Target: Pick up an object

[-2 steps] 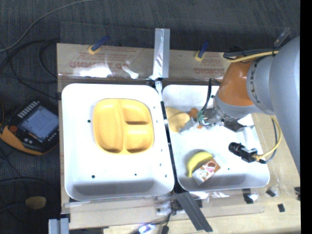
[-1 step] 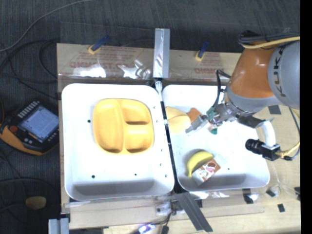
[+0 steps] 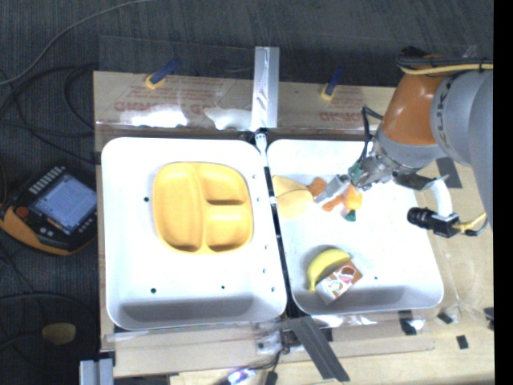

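Observation:
My gripper reaches down into the right bin from the upper right, with the orange wrist band above it. Its tip sits among small orange pieces: an orange toy carrot with a green end just right of it and another orange piece just left. Whether anything is held cannot be told. A pale yellow pear-like fruit lies at the bin's left wall. Toward the front lie a yellow banana and a small printed carton, touching each other.
The left bin holds a yellow divided plate. A metal divider stands behind the bins' shared wall. A black cable fitting hangs over the right bin's right side. A handheld pendant lies on the floor at left.

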Action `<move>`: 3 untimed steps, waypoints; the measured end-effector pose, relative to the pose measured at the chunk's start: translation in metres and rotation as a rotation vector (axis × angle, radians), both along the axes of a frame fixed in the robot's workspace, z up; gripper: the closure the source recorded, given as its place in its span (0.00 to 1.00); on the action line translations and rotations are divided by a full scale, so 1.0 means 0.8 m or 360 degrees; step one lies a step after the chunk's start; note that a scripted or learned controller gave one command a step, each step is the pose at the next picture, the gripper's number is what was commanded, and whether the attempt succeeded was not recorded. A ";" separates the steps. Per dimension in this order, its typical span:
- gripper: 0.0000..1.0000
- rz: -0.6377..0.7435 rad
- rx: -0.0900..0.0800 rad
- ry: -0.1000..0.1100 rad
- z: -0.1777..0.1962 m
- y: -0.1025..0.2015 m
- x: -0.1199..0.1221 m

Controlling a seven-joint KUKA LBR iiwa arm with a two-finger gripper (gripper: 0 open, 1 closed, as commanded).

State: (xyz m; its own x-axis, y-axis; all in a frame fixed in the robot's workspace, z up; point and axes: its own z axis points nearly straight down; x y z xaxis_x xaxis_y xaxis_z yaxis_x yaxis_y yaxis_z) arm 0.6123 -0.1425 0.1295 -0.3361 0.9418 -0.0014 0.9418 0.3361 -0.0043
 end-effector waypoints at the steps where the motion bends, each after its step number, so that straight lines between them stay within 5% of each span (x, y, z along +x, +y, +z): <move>1: 0.00 -0.0264 0.0004 -0.0017 -0.053 -0.022 0.011; 2: 1.00 -0.0259 0.0001 -0.0018 -0.042 -0.021 0.012; 3: 0.00 -0.0259 0.0001 -0.0017 -0.042 -0.021 0.012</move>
